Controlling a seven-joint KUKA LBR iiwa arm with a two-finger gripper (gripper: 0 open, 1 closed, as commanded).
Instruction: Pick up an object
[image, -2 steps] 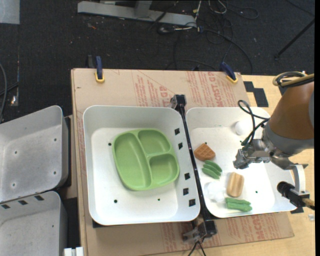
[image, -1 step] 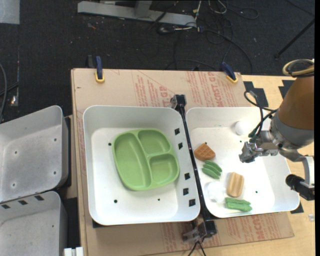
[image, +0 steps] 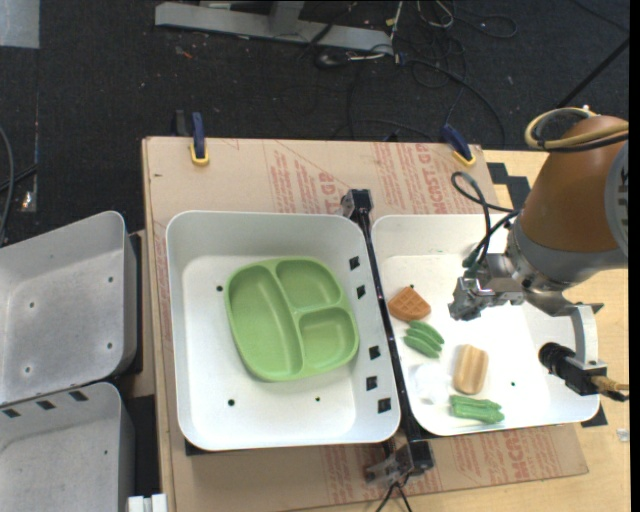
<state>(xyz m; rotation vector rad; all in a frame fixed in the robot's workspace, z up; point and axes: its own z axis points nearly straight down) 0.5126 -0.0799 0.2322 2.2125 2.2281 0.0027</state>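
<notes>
Pincer (image: 468, 306) hangs above right bin (image: 540, 415); plywood bench (image: 270, 170), dark floor.

From my remote desk: glossy green plastic tray (image: 293, 318) in a smooth white bin (image: 190, 330); matt printed cardboard covers the worktop (image: 270, 170).

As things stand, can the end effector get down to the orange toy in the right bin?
Probably yes: the end effector hangs just right of the orange toy, with bare bin floor between them and nothing lying over it.
</notes>
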